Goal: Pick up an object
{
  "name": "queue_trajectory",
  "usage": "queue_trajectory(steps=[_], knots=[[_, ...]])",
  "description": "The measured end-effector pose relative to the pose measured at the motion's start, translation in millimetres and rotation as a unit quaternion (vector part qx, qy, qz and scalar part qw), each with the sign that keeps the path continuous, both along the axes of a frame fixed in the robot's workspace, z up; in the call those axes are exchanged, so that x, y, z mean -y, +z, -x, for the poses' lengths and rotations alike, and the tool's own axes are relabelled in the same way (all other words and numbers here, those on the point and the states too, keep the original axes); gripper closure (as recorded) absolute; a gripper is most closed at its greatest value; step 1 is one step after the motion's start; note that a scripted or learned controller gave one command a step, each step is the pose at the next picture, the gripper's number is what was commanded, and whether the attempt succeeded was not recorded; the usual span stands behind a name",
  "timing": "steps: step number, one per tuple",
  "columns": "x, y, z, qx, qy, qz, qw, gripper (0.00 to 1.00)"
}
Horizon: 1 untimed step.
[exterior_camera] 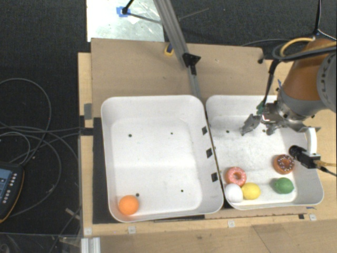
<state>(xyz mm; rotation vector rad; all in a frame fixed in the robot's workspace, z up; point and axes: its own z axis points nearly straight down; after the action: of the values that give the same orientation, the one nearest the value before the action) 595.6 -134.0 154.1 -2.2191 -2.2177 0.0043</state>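
End effector (259,125), fingers spread apart and gripping nothing, hovers over the right bin (316,196) above pink doughnut (235,176), lemon (251,191) and lime (283,185).

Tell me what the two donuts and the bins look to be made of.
Pink donut: looks like moulded toy plastic or rubber, glossy icing. Brown donut: seems the same, with a speckled top. Left bin and right bin: apparently thin formed white plastic, matte, with rounded corners and rolled rims.
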Motion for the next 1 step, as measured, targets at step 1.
queue_trajectory(steps=[1], knots=[[-4.6, -52.6, 10.0, 0.0, 0.0, -0.0002, 1.0, 0.0]])
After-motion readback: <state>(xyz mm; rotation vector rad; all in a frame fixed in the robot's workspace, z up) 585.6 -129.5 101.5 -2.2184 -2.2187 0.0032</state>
